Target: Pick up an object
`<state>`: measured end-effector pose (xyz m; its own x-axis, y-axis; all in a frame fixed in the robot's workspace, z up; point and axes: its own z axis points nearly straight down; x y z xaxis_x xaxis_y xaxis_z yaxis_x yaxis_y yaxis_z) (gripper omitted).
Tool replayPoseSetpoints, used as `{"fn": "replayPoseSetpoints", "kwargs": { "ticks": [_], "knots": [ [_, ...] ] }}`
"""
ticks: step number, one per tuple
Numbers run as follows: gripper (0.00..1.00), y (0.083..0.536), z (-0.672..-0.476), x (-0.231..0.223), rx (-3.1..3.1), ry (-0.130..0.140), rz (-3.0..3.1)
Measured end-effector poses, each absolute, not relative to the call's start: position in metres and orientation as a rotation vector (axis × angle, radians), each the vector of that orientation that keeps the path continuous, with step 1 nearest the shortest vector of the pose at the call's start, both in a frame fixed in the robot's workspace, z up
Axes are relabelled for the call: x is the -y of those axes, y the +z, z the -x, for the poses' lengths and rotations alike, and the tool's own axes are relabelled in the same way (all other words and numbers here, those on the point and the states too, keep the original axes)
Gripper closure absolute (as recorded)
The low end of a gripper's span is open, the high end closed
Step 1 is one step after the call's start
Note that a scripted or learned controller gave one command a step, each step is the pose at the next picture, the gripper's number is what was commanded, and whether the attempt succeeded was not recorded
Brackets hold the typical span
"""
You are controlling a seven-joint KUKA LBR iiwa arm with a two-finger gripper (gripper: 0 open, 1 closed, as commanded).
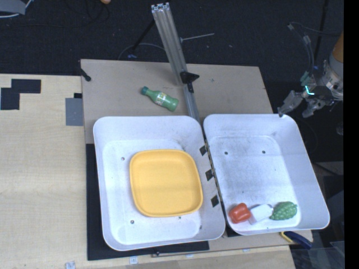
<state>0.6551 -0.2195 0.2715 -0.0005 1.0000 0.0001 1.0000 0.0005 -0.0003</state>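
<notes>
Arm: grey, reaching in at the right edge and largely cut off by it; a sliver of the orange band shows at the upper right.

Two-finger gripper [297,106]: poised off the upper right corner of the right-hand shallow white bin [303,150], outside its rim, above the dark floor. The fingers stand spread apart with nothing between them. Wrist detail is small and dim; a small teal light shows there.

Right-hand bin, near corner: a red pepper-shaped toy [240,212], a small white block [261,212] and a knobbly green fruit-shaped toy [284,210] lie in a row, each touching or just beside the next; all are well apart from the gripper.

Left-hand shallow white bin [109,144]: a square yellow plastic plate [165,182] with rounded corners lies flat at its middle.

Tan bench board [230,88]: a small green plastic bottle [160,98] lies on its side beyond the left bin. A slanted aluminium rail [174,43] rises from between the bins.
</notes>
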Motion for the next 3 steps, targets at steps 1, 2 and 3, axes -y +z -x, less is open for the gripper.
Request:
{"fn": "replayPoseSetpoints", "kwargs": {
  "ticks": [1,2,3],
  "knots": [
    [0.00,0.271,-0.655,0.219,2.222,0.000,2.221],
    [0.00,0.217,-0.661,0.212,2.218,0.004,2.219],
    [0.00,0.155,-0.663,0.208,2.220,0.005,2.216]
  ]
}}
